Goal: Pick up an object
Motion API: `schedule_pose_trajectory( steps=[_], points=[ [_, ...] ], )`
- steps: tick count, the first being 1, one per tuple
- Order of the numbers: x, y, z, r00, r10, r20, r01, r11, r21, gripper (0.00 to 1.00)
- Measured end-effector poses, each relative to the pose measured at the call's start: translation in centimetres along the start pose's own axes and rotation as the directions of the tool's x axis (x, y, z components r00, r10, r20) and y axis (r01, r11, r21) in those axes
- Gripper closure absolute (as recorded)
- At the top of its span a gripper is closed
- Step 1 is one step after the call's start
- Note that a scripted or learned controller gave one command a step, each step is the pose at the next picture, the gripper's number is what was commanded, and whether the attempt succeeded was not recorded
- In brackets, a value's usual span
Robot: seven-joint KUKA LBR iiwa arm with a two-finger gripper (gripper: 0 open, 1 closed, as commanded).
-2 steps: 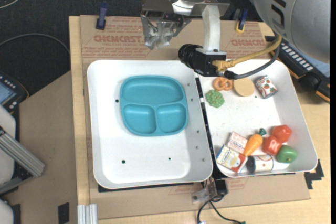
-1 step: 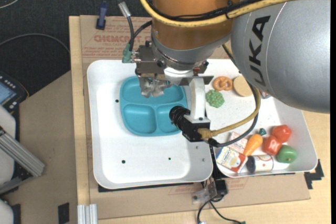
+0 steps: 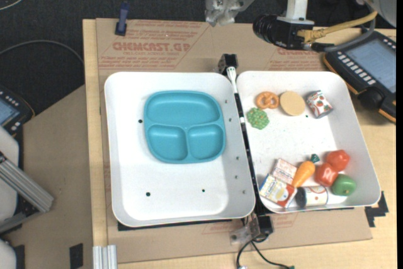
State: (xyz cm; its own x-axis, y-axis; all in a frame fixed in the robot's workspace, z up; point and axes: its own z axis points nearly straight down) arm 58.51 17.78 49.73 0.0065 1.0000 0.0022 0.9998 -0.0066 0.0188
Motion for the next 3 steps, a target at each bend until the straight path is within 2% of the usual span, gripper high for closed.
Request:
schedule_pose_trajectory(
  steps=[1, 2, 3],
  points=[
    [5.0, -0.8, -1.9, 1.000, -0.012, -0.001, 0.012, 1.000, 0.013, 1.00],
    [4.6, -5.5, 10.2, 1.000, -0.007, 0.007, 0.007, 0.999, 0.034, 1.00],
    [-0.3, -10.7, 11.8, 1.000, -0.004, 0.004, 0.003, 1.000, 0.027, 1.00]
  ],
)
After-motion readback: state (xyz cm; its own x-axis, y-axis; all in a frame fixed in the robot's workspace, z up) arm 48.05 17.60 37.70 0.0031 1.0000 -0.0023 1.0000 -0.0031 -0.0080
